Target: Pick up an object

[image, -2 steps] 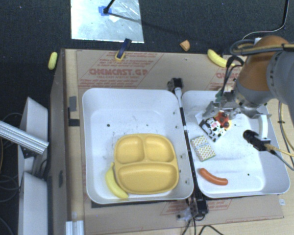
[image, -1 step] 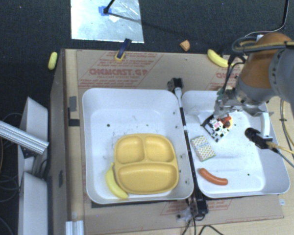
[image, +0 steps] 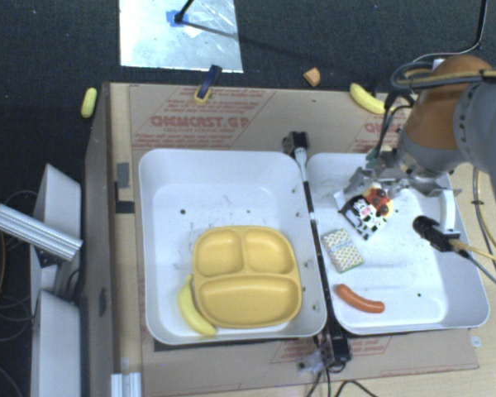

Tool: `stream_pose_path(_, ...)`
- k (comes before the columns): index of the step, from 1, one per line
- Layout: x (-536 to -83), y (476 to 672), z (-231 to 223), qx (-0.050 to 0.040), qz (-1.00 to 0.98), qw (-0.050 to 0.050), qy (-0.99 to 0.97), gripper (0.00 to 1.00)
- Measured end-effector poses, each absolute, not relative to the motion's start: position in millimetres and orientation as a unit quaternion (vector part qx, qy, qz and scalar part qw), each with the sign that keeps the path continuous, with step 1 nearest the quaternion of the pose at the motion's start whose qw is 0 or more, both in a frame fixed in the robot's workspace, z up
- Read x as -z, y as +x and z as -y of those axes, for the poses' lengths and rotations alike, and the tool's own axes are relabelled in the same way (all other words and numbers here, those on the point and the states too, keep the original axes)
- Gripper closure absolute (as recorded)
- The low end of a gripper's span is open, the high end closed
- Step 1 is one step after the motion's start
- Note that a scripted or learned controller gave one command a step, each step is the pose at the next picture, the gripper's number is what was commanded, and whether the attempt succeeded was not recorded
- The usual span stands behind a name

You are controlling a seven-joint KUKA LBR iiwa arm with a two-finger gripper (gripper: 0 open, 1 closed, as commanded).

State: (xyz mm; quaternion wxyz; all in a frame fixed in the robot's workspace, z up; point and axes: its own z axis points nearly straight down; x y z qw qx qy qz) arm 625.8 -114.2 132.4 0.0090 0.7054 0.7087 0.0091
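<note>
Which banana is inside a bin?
The banana tucked against the yellow divided plate in the left bin. Another banana lies outside the bins on the bench, beyond the right bin.

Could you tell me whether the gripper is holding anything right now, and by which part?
It cannot be told: the gripper sits right over a small black-and-white toy.

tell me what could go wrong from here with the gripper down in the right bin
1. The gripper sits right at the small black, white and red toy, near the patterned block; closing off-centre may just nudge the toy away.
2. The toy looks small and irregular, so it could slip out during lifting.
3. The arm's cables hang low over the right bin and might snag or drag.
</note>
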Motion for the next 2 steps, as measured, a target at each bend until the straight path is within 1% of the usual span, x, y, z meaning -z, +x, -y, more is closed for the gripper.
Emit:
stream_pose_path(1,-91,629.2,107,-0.002,-0.708,0.007,0.706,0.0)
stream_pose_path(2,-101,630.0,107,-0.0033,-0.708,0.007,0.706,1.0)
